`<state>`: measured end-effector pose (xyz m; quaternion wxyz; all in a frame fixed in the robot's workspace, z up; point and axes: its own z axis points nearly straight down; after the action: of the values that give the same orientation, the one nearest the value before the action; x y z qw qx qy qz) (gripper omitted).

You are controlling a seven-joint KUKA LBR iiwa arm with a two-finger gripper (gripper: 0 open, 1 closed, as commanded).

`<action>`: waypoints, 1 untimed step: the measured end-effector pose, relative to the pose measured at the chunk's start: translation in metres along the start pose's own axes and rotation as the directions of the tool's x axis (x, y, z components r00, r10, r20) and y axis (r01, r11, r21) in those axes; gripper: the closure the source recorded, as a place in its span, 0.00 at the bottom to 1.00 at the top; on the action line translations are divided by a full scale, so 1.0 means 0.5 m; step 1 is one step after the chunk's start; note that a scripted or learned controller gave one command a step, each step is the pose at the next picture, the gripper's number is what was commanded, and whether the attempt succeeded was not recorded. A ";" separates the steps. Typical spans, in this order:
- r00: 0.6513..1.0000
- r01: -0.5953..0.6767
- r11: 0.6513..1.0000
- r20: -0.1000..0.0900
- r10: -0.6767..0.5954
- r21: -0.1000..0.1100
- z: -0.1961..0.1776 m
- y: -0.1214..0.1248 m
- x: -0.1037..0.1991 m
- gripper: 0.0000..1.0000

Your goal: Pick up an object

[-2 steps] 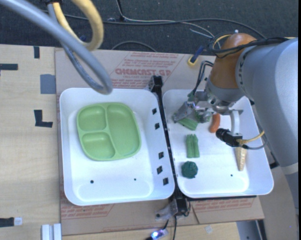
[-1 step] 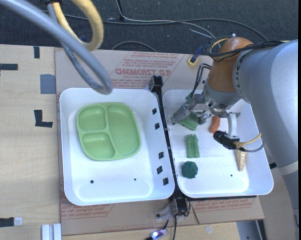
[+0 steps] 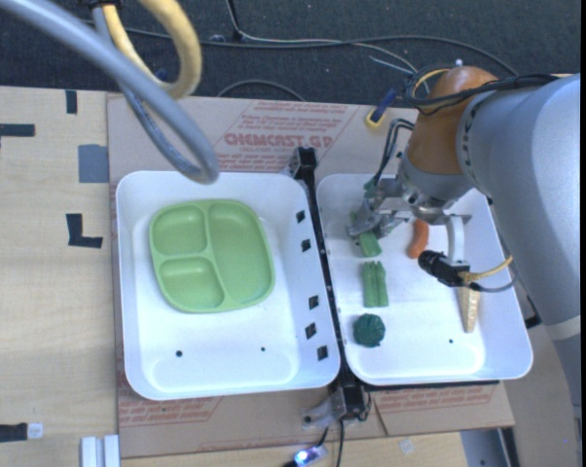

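Observation:
In the right bin [image 3: 497,353], my gripper [image 3: 371,226] hangs low over the upper left part. A small light green piece [image 3: 371,245] lies right at its tip, touching or almost touching it. Just below that lies a longer green stick [image 3: 374,283], and further toward the front a dark green broccoli-like lump [image 3: 369,330]. An orange carrot piece [image 3: 418,239] lies to the right of the gripper. A tan cone [image 3: 469,307] rests near the right wall.
The left bin [image 3: 137,358] holds a light green divided plate [image 3: 212,256] in its upper half. A black divider [image 3: 317,261] runs between the two bins. The arm's grey body covers the right bin's upper right corner.

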<state>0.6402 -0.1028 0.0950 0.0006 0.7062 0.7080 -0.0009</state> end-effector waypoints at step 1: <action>1.000 -0.002 1.000 -0.001 0.002 -0.004 -0.107 0.007 -0.019 1.00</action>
<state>0.6439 -0.1120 0.1485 0.0015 0.7068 0.7075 0.0010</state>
